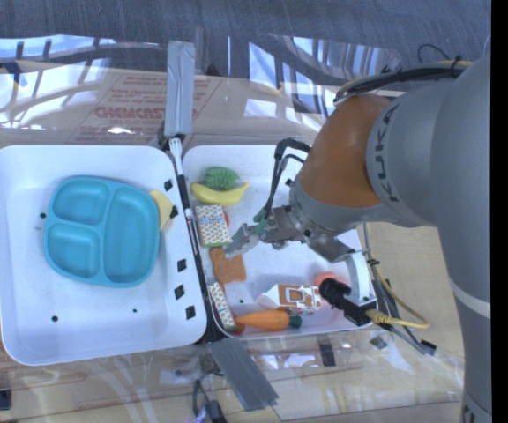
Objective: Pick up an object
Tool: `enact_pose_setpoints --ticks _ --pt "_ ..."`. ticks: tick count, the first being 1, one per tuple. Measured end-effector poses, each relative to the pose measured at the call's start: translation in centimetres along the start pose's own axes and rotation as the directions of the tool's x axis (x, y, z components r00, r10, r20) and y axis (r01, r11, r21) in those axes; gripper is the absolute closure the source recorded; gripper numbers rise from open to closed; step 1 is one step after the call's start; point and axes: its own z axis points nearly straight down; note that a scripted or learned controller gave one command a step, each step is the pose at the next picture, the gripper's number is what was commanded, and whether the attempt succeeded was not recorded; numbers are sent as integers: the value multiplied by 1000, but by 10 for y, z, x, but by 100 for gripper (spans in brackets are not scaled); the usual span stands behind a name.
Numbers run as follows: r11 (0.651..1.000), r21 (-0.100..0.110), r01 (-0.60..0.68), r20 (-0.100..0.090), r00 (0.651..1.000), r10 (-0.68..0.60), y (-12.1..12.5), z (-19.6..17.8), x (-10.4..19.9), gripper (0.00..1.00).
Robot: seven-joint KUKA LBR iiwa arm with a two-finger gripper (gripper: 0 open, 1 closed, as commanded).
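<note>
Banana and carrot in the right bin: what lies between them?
In the camera view, between the banana and the carrot lie a patterned cracker-like packet and, below it, an orange-brown flat piece, one after the other down the bin's left side.

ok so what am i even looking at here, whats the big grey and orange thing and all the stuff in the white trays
The big grey and orange shape is a robot arm, reaching in from the right. At its tip is a small two-finger gripper, its "hand", which is low over the right bin. I cannot tell from here whether it is gripping anything.

The single picture comes from a camera fixed above the bench, looking down at a slant.

On the bench sit two shallow white bins. The left bin holds a blue divided plate, with a yellow piece at its right edge. The right bin holds toy food: a banana with a green leafy item behind it, a cracker-like packet, an orange-brown slab, a carrot and a small carton.

The robot's job is simply to pick up one object.
</note>
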Motion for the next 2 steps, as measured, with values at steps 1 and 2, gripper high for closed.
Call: enact_pose_setpoints --ticks 1,2 --pt "1000 3 -27 -1 1000 27 -40 84 -74 0" --pt "1000 3 -22 -1 1000 22 -39 74 -73 100"
